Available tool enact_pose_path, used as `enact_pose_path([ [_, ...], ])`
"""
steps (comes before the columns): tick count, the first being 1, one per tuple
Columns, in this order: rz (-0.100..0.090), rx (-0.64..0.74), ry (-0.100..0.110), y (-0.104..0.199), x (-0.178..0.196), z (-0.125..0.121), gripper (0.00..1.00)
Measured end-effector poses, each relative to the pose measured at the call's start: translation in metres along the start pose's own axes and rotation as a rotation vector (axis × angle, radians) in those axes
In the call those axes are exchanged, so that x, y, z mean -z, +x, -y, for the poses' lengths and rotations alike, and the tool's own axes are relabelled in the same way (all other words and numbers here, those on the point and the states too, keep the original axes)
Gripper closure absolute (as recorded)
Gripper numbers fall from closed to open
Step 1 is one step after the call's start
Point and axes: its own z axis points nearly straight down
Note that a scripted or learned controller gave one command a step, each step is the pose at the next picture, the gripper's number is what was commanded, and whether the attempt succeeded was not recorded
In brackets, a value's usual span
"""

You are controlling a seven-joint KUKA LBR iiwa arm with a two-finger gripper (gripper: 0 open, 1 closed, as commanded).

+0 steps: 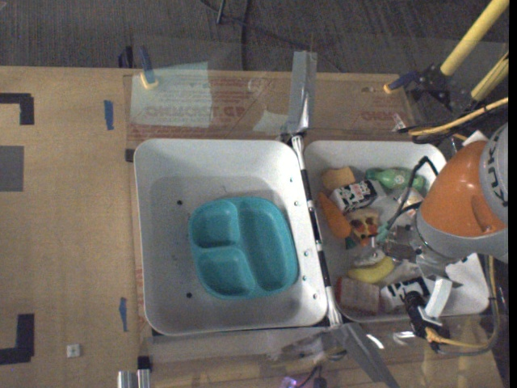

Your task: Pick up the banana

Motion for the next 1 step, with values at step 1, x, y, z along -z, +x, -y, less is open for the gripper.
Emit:
enact_pose_path([
  [1,0.008,-0.006,-0.008,-0.0046,0.0106,-0.002,1.0],
])
